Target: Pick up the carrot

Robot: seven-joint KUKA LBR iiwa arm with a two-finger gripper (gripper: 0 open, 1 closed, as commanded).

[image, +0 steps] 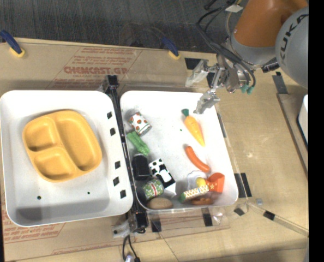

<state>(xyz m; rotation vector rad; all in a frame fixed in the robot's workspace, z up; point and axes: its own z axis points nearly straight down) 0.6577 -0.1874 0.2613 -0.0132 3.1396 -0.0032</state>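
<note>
Crowded at the right bin's near edge: a brown potato, a small can, a red packet. Farther back, toward the far right corner, the carrot, lying free on the white floor. Above that corner, the tool, nothing between its tips; spread impossible to judge.

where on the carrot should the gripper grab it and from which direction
Probably the carrot's thick orange middle, from straight above, fingers closing across its width. It lies flat in the right bin, green top toward the far wall, with bare floor on both long sides. The gripper hovers near its top end.
</note>
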